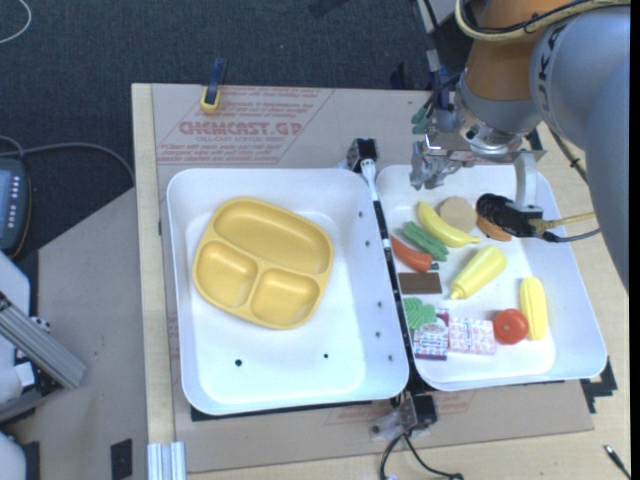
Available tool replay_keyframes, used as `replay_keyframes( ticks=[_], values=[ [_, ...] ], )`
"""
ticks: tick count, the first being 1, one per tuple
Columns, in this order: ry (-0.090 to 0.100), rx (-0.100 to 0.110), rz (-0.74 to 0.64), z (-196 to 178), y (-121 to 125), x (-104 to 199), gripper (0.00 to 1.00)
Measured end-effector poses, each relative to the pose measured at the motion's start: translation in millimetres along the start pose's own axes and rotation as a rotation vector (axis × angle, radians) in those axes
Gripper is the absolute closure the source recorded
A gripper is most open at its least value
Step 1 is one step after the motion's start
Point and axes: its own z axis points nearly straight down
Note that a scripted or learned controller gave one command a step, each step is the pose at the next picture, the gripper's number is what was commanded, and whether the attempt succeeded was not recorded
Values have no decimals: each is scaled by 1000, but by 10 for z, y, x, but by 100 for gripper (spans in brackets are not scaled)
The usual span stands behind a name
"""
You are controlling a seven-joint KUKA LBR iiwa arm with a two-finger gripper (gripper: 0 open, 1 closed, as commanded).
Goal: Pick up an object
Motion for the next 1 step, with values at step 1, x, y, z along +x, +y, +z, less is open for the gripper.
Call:
replay_keyframes(
  ticks=[1],
  values=[
    [0, 2, 2, 3, -28, -72, 100]
  ],
)
